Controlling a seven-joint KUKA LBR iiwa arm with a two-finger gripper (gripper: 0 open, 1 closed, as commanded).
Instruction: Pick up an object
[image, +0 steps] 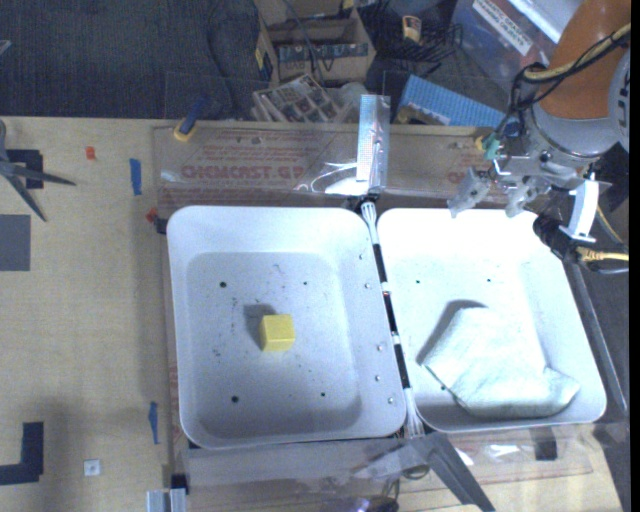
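Note:
A small yellow block (278, 332) lies near the middle of the left white bin (200, 240). In the right white bin (480, 240) lies a crumpled white cloth (495, 365), toward the front. My gripper (490, 198) hangs above the far edge of the right bin, well away from both objects. Its two fingers (466, 194) stand apart with nothing between them.
A clear plastic panel (270, 165) runs along the far side of both bins. Wooden bench surface (80, 300) lies to the left, with blue tape marks and a dark tool. Boxes and cables sit beyond the bench at the back.

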